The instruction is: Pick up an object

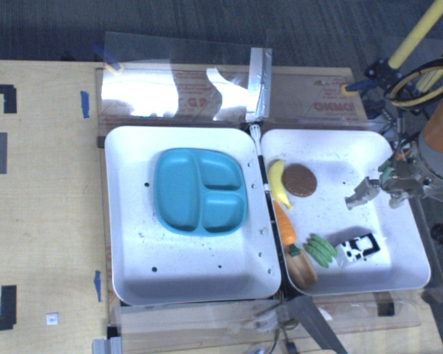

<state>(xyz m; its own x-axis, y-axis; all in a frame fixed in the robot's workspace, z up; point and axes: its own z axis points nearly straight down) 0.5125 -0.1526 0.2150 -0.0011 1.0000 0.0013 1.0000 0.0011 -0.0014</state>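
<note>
On the left of the bench, the left bin holds a blue divided plate and nothing else worth grasping; it lies flat near the bin's middle.

In the right bin, the candidates sit in a loose cluster against the left wall. A yellow banana lies along the divider, touching a round brown cookie-like disc on its right. Below them, an orange carrot runs down toward a tan wooden piece at the bin's lower edge. Just right of that is a green bundle of bean-like pods, and beside it a small black-and-white toy, perhaps a cow.

Farther right, the hand hangs over bare bin floor in the upper right part of the bin, apart from every item. Its fingers look slightly spread with nothing between them, so it appears open and empty.

By that showing, the pick has not been made: every object rests in the bin. Choosing a target, descending, closing and lifting all remain. The toy and the disc lie nearest.
</note>
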